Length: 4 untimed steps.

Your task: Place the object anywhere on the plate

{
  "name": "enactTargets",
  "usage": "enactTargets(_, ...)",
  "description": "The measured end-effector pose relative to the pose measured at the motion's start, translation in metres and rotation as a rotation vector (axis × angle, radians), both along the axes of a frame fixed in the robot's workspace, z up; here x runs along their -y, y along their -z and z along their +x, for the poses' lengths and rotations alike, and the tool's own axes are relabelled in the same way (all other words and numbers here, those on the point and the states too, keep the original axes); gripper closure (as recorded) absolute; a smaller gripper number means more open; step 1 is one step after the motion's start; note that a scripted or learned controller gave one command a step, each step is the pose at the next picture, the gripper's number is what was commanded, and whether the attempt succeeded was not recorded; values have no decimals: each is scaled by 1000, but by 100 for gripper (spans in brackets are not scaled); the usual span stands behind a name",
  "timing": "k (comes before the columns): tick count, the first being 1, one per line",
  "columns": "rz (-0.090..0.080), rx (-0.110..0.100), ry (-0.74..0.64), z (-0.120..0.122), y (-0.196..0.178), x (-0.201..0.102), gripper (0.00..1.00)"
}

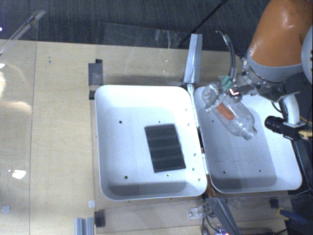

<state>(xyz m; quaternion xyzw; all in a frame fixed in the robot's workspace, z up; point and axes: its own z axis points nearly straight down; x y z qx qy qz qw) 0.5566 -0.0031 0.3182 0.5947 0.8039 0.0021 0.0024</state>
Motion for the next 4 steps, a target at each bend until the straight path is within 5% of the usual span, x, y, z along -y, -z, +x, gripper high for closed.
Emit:
enactTargets(1, -1, -2, -270, -32, 6, -48, 100)
enactTargets(2, -1, 4, -270, -30, -5, -49, 100)
enactTargets(3, -1, -3, -396, -7, 58, -88, 100)
enactTargets(4, -3, -1, -546, 44, 62, -42, 100)
